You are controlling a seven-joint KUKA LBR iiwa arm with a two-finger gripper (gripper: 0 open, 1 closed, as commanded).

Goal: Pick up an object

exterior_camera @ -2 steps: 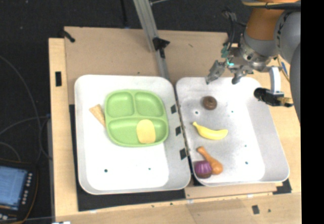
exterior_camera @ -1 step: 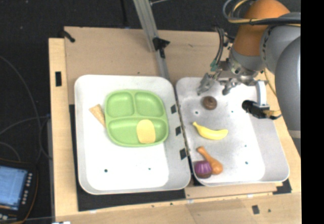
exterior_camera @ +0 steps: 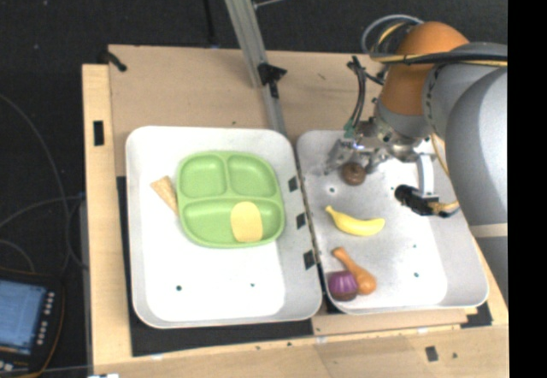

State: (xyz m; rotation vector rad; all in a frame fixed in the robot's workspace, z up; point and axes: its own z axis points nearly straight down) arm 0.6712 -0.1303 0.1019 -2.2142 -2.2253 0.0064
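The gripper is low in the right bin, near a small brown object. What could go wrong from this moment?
1. The gripper sits by the back-left corner of the right bin, so it may strike the wall there.
2. The brown object is small and round, so it may slip or roll away.
3. The banana lies just in front; a push could knock it toward the purple and orange toy.

The arm [exterior_camera: 466, 124] runs off the right edge; its gripper [exterior_camera: 355, 158] hides part of the right bin's [exterior_camera: 427, 282] far-left corner.
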